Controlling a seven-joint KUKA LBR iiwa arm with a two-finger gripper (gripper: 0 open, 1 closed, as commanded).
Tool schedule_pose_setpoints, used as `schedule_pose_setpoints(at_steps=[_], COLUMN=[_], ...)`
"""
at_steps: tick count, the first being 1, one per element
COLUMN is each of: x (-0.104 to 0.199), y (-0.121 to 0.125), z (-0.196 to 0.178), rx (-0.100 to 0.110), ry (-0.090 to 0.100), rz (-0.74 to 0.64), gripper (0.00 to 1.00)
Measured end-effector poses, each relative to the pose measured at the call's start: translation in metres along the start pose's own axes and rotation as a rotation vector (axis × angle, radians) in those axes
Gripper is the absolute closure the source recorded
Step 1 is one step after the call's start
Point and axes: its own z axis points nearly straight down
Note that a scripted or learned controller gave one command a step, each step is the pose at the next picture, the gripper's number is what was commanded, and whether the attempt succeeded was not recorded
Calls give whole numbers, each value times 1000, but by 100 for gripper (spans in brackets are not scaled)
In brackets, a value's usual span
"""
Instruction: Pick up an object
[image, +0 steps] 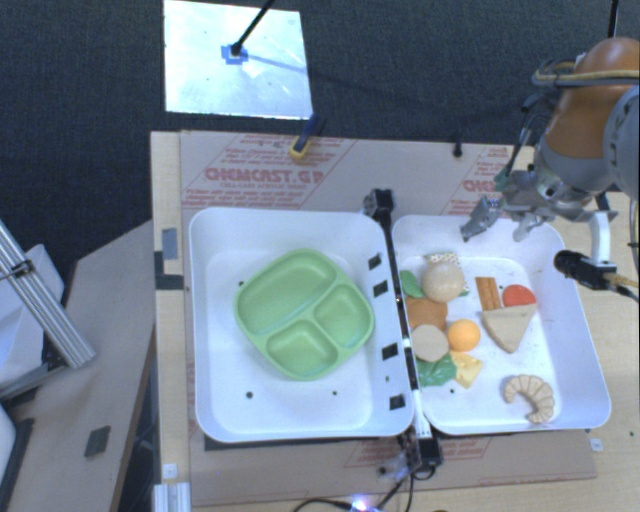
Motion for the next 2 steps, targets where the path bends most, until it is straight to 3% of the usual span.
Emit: schedule_pose_setpoints(at_steps=[1,2], x=[0,8], y=[2,-1], z=[-9,36], rx=[-13,-14], ry=[-1,-2], rz=[-2,-4], gripper=[0,0])
